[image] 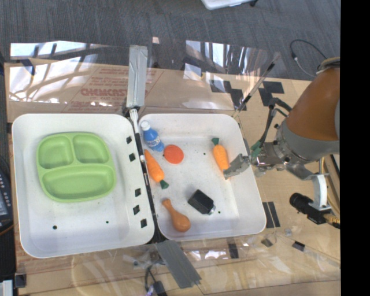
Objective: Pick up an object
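I am viewing 2 bins. The right bin [254, 208] is holding 2 carrots [220, 156] [154, 167], a bottle [150, 136], an orange ball [173, 154], a black block [201, 202] and a drumstick [177, 217]. The gripper [238, 166] is hovering beside the right carrot; I cannot tell its state. The left bin [23, 191] is holding a green tray [75, 166].

The grey claw [238, 166] at the right rim of the right shallow white bin [250, 199] is seen from above at a slant, and its fingers merge into one dull shape, so their spacing cannot be told. The grey arm with its orange band [315, 110] is cut off by the right edge. A white object [226, 3] at the top edge is cropped, its kind unclear. The label on the small blue-and-white plastic bottle [150, 137] is too small to read.
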Controlling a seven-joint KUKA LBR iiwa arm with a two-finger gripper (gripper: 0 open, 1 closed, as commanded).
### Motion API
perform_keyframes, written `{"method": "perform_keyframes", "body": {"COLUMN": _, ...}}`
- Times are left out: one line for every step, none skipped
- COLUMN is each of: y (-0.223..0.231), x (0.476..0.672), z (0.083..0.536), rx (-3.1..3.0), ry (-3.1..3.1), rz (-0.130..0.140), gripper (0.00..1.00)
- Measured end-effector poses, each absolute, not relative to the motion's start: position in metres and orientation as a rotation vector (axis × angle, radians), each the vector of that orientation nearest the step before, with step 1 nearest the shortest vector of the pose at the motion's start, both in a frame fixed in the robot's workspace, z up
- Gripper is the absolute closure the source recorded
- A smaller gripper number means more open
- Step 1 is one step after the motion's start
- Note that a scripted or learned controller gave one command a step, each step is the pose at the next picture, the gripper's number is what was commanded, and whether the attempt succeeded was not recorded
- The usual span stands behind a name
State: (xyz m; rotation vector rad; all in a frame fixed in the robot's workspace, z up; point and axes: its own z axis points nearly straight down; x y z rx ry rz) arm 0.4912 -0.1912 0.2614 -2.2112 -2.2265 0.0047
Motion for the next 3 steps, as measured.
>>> {"method": "perform_keyframes", "body": {"y": -0.202, "x": 0.564, "z": 0.231, "rx": -2.181, "ry": -2.257, "rz": 0.006, "gripper": 0.00}}
{"method": "perform_keyframes", "body": {"y": -0.208, "x": 0.591, "z": 0.130, "rx": -2.157, "ry": -2.277, "rz": 0.006, "gripper": 0.00}}
{"method": "perform_keyframes", "body": {"y": -0.209, "x": 0.604, "z": 0.093, "rx": -2.189, "ry": -2.253, "rz": 0.002, "gripper": 0.00}}
